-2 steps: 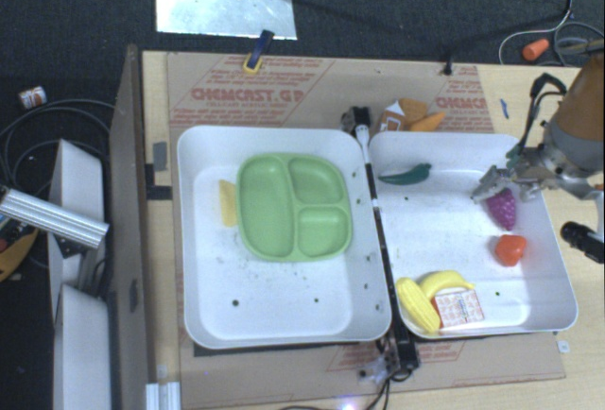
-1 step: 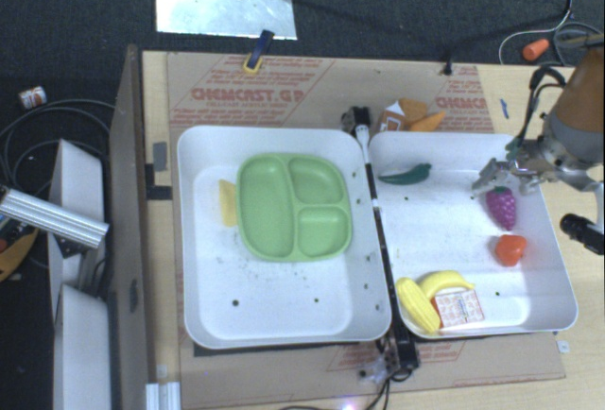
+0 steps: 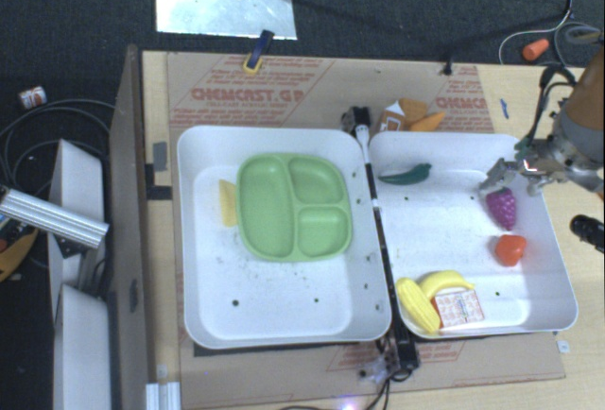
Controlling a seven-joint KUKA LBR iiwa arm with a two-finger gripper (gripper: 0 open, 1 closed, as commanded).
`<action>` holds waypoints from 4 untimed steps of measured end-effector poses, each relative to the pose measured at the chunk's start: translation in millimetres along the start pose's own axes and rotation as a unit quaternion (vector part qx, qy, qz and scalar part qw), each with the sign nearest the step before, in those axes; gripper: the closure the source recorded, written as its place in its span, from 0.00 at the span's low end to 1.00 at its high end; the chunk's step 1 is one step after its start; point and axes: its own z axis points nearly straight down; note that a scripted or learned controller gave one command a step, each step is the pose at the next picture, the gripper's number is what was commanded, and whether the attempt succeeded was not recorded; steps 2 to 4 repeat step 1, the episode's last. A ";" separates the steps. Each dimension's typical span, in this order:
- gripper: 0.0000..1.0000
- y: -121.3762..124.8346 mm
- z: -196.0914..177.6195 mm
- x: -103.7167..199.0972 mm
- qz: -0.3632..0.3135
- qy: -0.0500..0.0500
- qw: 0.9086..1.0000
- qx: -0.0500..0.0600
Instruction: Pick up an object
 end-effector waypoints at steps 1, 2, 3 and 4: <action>0.00 11.9 27.3 0.3 -0.002 0.000 1.000 0.001; 0.00 11.9 27.3 0.3 -0.002 0.000 1.000 0.001; 0.00 11.9 27.3 0.3 -0.002 0.000 1.000 0.001; 0.00 11.9 27.3 0.3 -0.002 0.000 1.000 0.001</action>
